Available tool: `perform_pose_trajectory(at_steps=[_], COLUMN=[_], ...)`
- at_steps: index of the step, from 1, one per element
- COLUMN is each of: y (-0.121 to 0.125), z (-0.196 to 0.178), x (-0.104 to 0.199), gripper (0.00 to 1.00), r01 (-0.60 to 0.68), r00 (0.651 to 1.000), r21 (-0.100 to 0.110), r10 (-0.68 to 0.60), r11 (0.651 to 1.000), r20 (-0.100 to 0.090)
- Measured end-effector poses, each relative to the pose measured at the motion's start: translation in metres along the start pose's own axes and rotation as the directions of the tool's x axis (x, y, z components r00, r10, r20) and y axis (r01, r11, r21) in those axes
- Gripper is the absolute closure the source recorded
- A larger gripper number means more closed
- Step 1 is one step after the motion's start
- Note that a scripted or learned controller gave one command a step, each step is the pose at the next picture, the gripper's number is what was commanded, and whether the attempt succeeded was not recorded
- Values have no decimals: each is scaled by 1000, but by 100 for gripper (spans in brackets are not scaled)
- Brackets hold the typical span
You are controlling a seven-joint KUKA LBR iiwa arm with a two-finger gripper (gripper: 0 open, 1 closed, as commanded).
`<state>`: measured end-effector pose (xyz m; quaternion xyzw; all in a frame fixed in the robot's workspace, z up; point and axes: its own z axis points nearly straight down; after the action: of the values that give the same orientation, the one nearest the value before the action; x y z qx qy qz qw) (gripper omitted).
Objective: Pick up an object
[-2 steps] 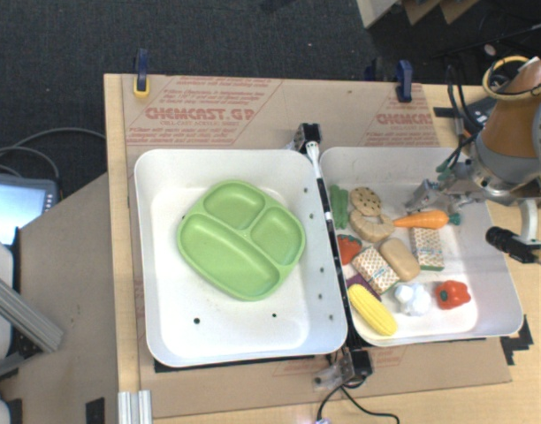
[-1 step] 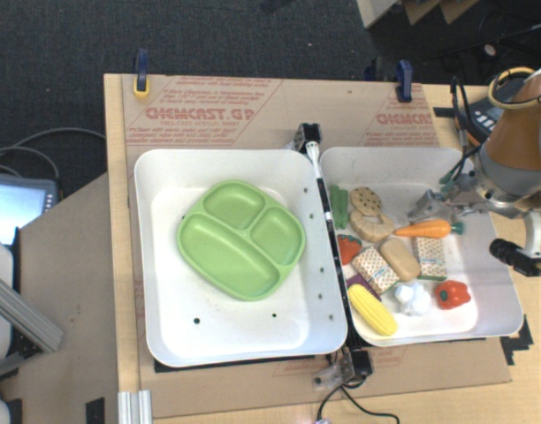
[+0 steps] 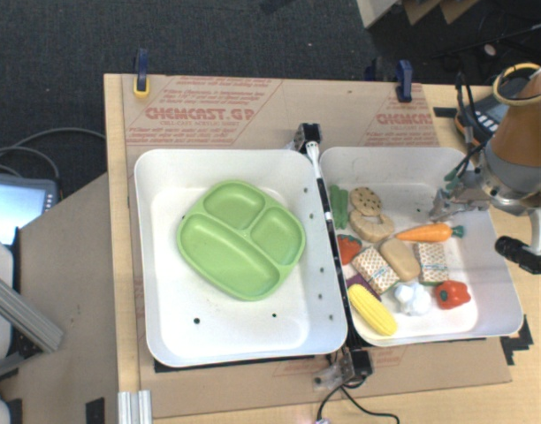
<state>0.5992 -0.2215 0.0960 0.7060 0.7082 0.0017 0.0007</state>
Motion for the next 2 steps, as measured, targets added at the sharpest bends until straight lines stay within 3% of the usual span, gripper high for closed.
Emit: perform_pose_trajectory(at_steps=[1,2], y=[0,71], z=[1,11], x=[2,43], gripper=[0,0], r01=[2,3], r00=[1000,1000], r21=[3,-4], r10=[-2,-3], r11=[1000,1000], r20=[-5,4])
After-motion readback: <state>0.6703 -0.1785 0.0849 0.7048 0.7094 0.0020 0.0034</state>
